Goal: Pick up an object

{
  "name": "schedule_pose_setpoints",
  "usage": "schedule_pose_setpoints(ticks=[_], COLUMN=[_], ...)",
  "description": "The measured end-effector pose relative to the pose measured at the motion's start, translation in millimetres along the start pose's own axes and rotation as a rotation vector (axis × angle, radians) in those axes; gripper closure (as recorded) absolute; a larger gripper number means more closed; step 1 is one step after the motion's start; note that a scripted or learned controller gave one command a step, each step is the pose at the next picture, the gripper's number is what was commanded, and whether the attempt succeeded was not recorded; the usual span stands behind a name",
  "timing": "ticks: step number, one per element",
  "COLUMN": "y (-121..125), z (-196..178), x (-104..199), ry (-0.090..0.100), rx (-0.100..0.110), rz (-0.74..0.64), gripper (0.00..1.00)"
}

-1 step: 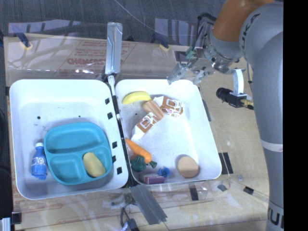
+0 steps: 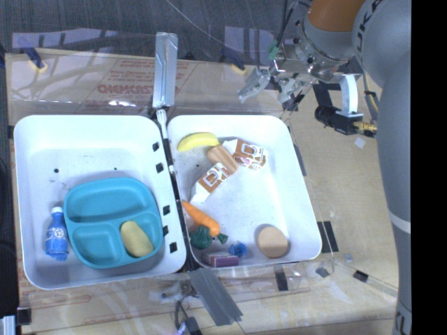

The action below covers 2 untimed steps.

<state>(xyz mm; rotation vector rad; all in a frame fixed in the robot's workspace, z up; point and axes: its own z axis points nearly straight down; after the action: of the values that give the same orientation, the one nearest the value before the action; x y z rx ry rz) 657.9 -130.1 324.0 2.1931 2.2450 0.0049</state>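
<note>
Hovering above the right bin's [image 2: 300,187] far corner, the hand [image 2: 272,89] has its fingers spread wide, holding nothing; banana [image 2: 198,142], carrot [image 2: 202,218] and round bun [image 2: 272,241] lie in that bin.

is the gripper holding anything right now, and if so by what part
Nothing is held. The gripper hangs open above the far edge of the right bin, with no object between its fingers. The banana and carrot lie in that bin.

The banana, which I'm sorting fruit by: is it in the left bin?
No, the banana lies in the right bin, near its far edge.
</note>
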Motion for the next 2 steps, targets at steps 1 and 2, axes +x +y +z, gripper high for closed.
schedule_pose_setpoints(ticks=[1,2], y=[-26.5,-47.6], z=[117.8,189.8], x=[-12.2,20.7], ry=[0.002,0.002], rx=[0.018,0.015], rz=[-0.019,-0.07], gripper=[0.0,0.0])
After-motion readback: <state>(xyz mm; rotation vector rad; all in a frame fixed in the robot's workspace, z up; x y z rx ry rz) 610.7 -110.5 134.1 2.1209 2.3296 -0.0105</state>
